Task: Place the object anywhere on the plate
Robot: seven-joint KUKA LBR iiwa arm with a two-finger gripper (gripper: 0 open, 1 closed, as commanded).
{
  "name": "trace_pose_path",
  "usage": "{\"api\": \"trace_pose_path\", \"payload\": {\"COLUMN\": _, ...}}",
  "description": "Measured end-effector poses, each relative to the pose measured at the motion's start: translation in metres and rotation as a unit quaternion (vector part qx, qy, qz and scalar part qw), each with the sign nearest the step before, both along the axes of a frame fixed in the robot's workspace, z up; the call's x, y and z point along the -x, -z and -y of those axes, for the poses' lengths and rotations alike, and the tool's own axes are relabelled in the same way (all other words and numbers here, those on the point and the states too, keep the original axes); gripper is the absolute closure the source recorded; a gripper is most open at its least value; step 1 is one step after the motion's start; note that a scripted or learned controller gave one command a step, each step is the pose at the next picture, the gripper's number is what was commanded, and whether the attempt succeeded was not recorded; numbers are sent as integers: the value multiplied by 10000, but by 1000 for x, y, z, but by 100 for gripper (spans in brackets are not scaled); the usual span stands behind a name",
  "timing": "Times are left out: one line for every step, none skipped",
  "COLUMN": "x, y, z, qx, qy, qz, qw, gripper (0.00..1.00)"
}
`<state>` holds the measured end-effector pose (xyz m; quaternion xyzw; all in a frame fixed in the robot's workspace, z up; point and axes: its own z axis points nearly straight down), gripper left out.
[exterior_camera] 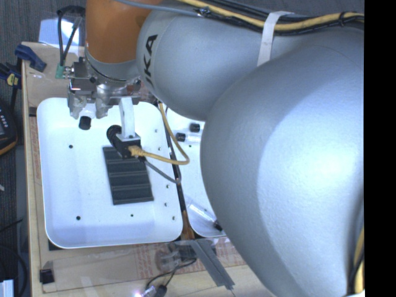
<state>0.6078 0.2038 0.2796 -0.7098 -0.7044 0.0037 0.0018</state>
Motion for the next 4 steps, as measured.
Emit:
{"api": "trace_pose_path", "payload": {"x": -47, "y": 75, "z": -16, "qx": 0, "qy": 112, "qz": 10, "qw": 9999, "gripper": 100}}
{"api": "trace_pose_path", "payload": {"x": -48, "y": 27, "z": -16, "qx": -18, "qy": -2824, "qz": 36, "qw": 9593, "gripper": 100}}
{"api": "trace_pose_path", "payload": {"x": 16, "y": 87, "z": 34, "qx": -24, "qy": -3586, "qz": 2, "qw": 9335, "gripper": 100}}
{"api": "trace_pose_path", "payload": {"x": -6, "y": 38, "z": -5, "qx": -15, "qy": -2452, "qz": 26, "qw": 9695, "gripper": 100}}
